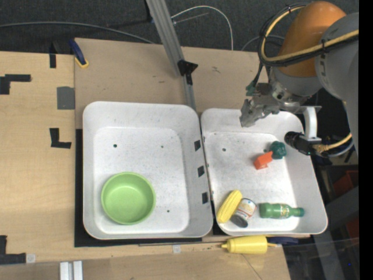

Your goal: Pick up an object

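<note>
The right bin [233,127] holds an orange and teal toy [270,155] near its right side. Along its front lie a yellow corn cob [229,206], a small can [243,211] and a green bottle [280,211]. My gripper [252,114] hangs over the bin's back edge, above and to the left of the orange toy, with nothing seen in it. Its fingertips are small and blurred.
A green bowl [128,198] sits in the front left of the left bin [140,127]. A yellow bottle [247,245] lies on the bench just in front of the right bin. A metal pole [169,34] slants up from between the bins.
</note>
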Tool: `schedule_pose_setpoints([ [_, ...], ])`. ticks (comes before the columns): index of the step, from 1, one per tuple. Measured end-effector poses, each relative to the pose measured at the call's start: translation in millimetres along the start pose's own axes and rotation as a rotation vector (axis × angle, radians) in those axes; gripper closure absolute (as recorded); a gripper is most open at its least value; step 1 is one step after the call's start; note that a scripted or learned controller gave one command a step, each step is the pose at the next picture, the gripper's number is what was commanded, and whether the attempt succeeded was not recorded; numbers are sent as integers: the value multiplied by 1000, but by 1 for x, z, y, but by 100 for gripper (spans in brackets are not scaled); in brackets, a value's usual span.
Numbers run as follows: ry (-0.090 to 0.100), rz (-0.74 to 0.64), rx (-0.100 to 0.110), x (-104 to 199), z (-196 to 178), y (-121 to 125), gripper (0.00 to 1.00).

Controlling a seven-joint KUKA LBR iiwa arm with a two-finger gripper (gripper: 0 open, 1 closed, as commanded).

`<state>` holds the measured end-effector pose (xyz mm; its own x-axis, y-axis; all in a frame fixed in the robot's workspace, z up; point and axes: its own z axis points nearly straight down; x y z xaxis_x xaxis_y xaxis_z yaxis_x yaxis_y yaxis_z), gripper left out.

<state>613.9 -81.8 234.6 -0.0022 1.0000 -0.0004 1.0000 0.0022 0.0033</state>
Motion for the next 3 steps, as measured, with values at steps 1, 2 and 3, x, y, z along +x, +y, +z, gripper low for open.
schedule_pose_setpoints([
  [1,2,-5,5,60,10,-7,100],
  [2,2,-5,7,121,18,-17,100],
  [3,2,-5,7,176,25,-22,100],
])
